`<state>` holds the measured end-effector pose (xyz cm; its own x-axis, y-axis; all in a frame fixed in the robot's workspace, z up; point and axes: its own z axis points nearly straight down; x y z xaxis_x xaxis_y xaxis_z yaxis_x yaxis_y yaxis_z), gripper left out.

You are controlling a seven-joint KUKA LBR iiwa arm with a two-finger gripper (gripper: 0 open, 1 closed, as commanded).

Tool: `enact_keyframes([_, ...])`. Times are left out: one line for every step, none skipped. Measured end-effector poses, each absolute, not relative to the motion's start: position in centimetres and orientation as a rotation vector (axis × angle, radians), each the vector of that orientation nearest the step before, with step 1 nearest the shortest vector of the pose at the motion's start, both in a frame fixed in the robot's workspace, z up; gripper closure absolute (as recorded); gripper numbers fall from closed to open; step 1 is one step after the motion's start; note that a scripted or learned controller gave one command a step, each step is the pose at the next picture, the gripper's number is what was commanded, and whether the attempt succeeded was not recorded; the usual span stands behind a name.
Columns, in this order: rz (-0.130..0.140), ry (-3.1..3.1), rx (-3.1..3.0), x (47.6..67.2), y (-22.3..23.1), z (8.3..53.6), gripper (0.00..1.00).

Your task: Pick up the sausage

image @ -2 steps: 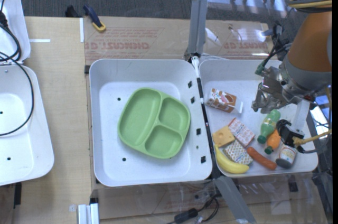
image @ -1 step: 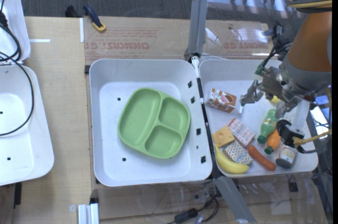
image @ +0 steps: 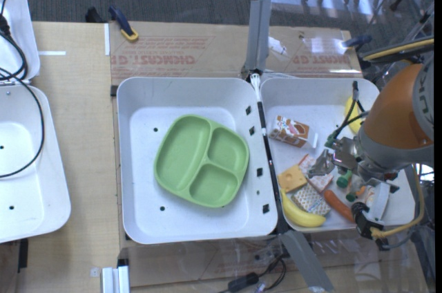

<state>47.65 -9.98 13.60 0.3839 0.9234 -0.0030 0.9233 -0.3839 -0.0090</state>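
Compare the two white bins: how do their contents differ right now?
The left bin holds a green divided plate; the right bin holds a clutter of small food items, including a banana and a small carton. The arm works over the right bin. Both are shallow and white.

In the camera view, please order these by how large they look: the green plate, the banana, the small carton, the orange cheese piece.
1. Green plate, by far the largest.
2. Banana.
3. Small carton, a little smaller than the banana in length.
4. Orange cheese piece, smallest, though close to the carton, so that ranking is less sure.
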Motion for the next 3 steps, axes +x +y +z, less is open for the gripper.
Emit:
enact_keyframes([-0.001, -1.726, -2.620, 47.85, -13.80, 9.20, 0.00])
enact_keyframes([-0.005, -1.723, -2.623, 48.11, -13.82, 10.03, 1.00])
enact_keyframes([-0.002, -1.721, -2.622, 48.04, -13.80, 9.93, 0.00])
